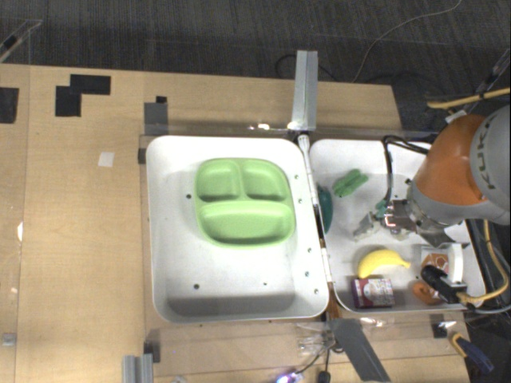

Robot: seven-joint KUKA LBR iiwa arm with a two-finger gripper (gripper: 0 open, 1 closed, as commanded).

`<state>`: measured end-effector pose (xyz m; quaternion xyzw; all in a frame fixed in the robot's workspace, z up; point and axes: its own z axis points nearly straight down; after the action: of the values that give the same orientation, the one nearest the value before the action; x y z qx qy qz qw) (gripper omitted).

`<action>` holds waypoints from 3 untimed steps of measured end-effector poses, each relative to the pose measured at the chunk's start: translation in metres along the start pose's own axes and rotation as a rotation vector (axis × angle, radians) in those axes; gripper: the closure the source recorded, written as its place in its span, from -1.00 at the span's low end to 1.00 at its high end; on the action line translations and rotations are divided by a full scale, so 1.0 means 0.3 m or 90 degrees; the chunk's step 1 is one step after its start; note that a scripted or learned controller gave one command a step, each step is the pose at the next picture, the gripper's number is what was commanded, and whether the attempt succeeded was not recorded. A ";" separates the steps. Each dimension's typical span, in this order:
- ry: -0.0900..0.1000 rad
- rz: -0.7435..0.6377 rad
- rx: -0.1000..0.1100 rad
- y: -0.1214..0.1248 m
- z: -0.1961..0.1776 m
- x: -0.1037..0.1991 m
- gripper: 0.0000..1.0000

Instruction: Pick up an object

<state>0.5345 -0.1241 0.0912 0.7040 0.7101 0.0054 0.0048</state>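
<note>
Bins sit side by side on the wooden bench. The left bin is white, and a green plate with three parts lies flat in the middle of it.

The right bin holds the small things I could pick from. A thin blue-green thing lies along its left wall. A little green piece lies near the back, tilted a bit. A dark red can lies on its side at the front wall. A yellow banana lies just behind the can, very close to it or touching it.

My gripper is in the right bin, over the bare white floor. It is between the little green piece and the banana, nearer to the banana. I cannot tell if it is spread apart or pressed together, because it looks small and blurry.

An orange thing lies at the front right, near the can. A white and orange packet lies just behind it. My arm, with its orange band, reaches in over the right side of this bin.
</note>
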 end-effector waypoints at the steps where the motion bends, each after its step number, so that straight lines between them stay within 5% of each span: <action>1: 0.000 -0.037 0.006 0.186 -0.047 0.117 -1.00; 2: -0.002 -0.051 -0.003 0.102 0.000 0.130 -1.00; 3: 0.000 -0.106 0.005 0.291 -0.026 0.098 -1.00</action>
<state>0.6215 -0.0940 0.1004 0.6427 0.7661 0.0021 0.0029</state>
